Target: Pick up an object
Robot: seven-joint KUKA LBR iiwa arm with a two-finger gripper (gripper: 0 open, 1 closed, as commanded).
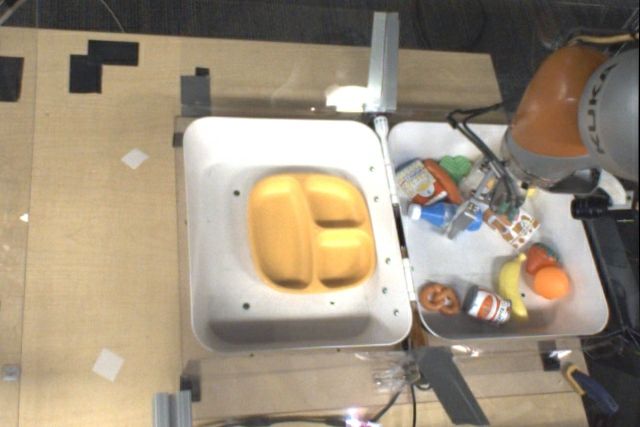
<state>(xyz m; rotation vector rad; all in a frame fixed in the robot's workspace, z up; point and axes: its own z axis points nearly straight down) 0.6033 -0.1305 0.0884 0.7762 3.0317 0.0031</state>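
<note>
The tool (478, 207) is seen low in the right bin (590, 315), at its upper middle; whether it is wide or narrow cannot be told, and nothing is seen held. The nearest candidate, a blue object (432, 213), lies just to the tool's left, long axis roughly left-right. A banana (513, 281) and an orange (550, 284) are noted further toward the near right corner, so the blue object is judged the shorter reach.
</note>
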